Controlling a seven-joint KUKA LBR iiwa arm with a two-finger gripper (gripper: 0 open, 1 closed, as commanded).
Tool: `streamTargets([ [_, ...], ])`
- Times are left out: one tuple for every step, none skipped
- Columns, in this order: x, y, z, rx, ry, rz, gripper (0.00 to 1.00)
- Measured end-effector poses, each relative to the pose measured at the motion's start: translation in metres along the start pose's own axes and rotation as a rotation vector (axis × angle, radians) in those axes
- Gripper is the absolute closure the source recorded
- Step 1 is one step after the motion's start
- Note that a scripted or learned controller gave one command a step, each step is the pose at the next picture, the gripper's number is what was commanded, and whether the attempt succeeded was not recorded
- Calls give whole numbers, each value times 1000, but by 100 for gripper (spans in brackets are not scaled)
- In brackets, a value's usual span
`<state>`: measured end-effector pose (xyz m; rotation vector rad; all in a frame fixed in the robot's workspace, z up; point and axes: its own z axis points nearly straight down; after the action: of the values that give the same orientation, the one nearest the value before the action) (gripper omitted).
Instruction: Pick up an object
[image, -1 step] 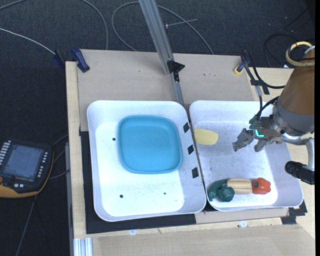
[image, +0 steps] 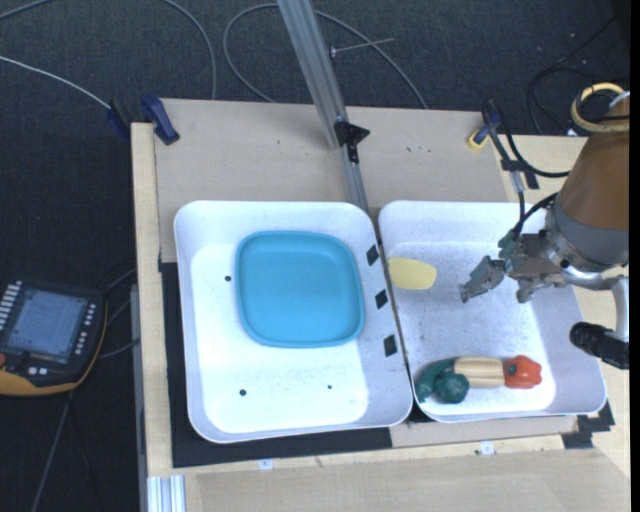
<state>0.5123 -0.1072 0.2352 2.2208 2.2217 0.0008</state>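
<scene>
Lying along the right white bin's (image: 575, 385) near edge are a dark green lump (image: 442, 384), tan wooden cylinder (image: 481, 372) and red piece (image: 521, 373). Above them the gripper (image: 503, 285) hangs spread apart, holding nothing, beside a pale yellow piece (image: 412, 273). The arm enters from the right.

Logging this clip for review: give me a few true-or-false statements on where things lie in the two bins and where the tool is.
1. A blue plate lies in the left bin. True.
2. The tool hangs over the left bin. False: it is above the right bin.
3. A pale yellow piece lies in the right bin near the divider. True.
4. A dark green object rests on the blue plate. False: it lies at the right bin's near edge.
</scene>
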Motion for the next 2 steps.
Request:
streamTargets([
  [-9, 3, 53, 5, 0, 1, 0],
  [1, 2, 101, 4, 1, 0, 0],
])
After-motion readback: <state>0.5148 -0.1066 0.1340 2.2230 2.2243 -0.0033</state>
